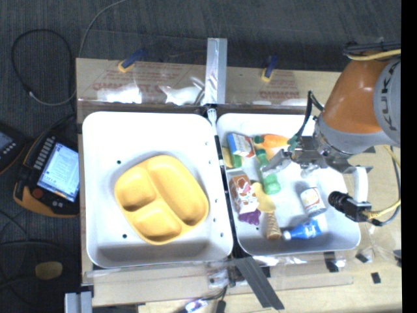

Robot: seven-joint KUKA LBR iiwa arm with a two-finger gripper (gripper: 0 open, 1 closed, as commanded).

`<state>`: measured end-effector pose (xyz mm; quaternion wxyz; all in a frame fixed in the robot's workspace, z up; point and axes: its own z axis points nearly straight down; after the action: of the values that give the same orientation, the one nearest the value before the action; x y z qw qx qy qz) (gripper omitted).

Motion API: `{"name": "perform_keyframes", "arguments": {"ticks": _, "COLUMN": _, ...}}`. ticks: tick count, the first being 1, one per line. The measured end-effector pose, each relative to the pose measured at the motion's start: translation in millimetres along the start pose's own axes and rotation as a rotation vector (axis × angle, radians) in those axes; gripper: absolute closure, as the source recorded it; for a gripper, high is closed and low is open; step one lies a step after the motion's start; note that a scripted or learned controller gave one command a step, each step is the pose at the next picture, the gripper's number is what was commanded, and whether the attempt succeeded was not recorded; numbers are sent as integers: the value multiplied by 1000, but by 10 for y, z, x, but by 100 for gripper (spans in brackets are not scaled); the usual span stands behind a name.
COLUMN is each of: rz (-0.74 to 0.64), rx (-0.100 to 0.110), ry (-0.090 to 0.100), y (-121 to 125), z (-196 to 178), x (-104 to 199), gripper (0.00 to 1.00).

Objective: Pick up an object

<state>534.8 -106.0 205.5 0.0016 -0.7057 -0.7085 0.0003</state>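
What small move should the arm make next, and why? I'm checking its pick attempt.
Probably lower the gripper straight down onto the green plastic bottle in the right white bin: it hangs just above that bottle and nothing shows between its fingers.

Even, bright overhead light fills the scene, and both white bins (150, 126) come close to washing out along their floors. Shadows are soft and short, gathering under the yellow tray (161, 197) toward the left bin's near edge. Clear plastic sheeting (156, 87) at the bench's far edge throws glare (crumpled, patchy highlights). Focus is slightly soft throughout; the dark floor shows grain.
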Motion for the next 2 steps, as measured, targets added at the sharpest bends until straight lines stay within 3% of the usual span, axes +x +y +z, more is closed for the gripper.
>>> {"name": "perform_keyframes", "arguments": {"ticks": 1, "rz": -64, "rx": -4, "ry": -5, "y": 744, "z": 1142, "x": -9, "gripper": 0}}
{"name": "perform_keyframes", "arguments": {"ticks": 2, "rz": -65, "rx": -4, "ry": 0, "y": 748, "z": 1044, "x": 9, "gripper": 100}}
